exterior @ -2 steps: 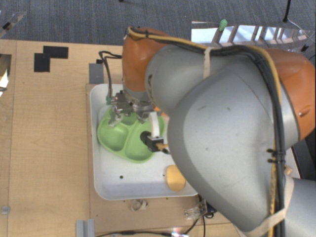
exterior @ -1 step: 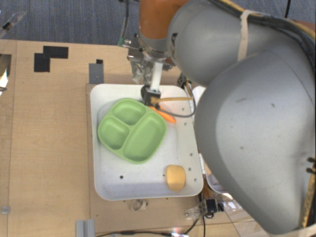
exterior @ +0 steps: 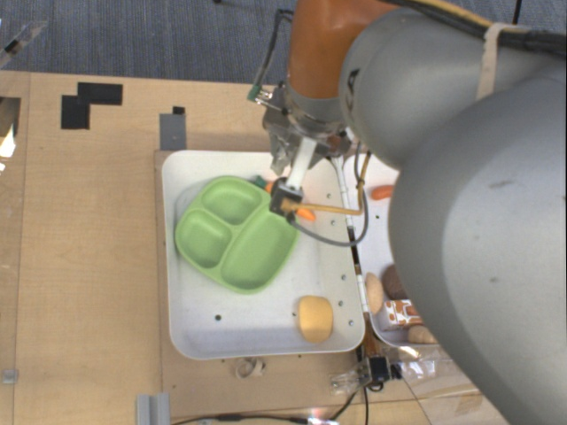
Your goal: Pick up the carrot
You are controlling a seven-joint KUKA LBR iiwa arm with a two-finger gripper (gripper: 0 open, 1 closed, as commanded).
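Observation:
The carrot (exterior: 306, 212) lies in the left white bin (exterior: 266, 339), at the upper right rim of a green divided plate (exterior: 235, 233). Only an orange end of it and a small orange and green bit near the plate's top edge show; the rest is covered by the robot's parts. My gripper (exterior: 285, 173) hangs directly over the carrot, low above the bin, at the end of the grey arm with the orange band.
A round yellow-tan lump (exterior: 315, 318) rests near the left bin's front right corner. The right bin holds a small orange thing (exterior: 381, 193), brown rounded pieces (exterior: 376, 294) and a printed packet (exterior: 404, 313). The arm covers most of the right bin.

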